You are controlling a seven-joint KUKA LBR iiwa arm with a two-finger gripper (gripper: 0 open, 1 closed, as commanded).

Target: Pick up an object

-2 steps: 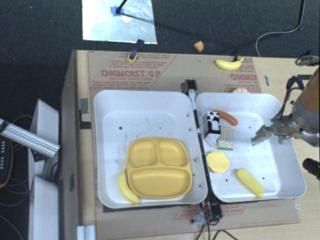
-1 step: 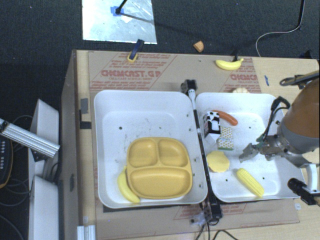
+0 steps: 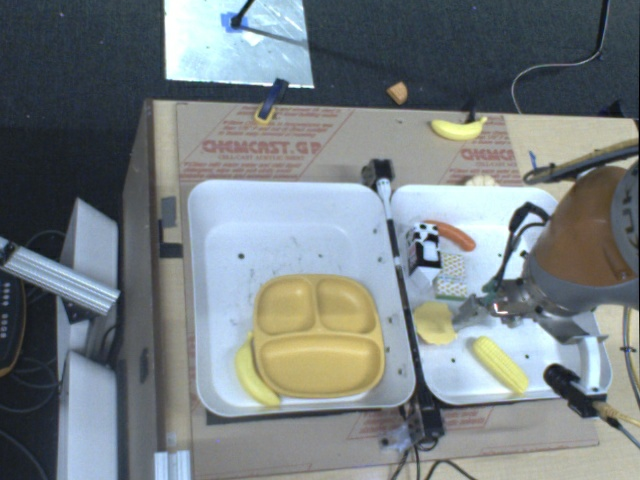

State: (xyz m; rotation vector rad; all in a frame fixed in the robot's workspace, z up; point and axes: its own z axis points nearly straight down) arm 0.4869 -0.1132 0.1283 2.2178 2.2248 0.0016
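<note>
The right bin [image 3: 500, 203] holds a yellow corn cob [image 3: 499, 363] near its front, a flat yellow round piece [image 3: 434, 323] by the left wall, a black-and-white toy [image 3: 425, 246], an orange sausage-like piece [image 3: 452, 234] and a pale dotted block [image 3: 452, 273]. My gripper [image 3: 478, 306] hangs low over the middle of this bin, just right of the yellow round piece and above-left of the corn. The grey and orange arm [image 3: 590, 243] covers the bin's right side.
The left bin [image 3: 230, 218] holds a yellow divided plate [image 3: 318, 333] with a banana [image 3: 252, 376] at its front left. Another banana [image 3: 458, 127] and a small orange piece [image 3: 398, 92] lie on the cardboard behind the bins. A divider clamp [image 3: 380, 176] sits between the bins.
</note>
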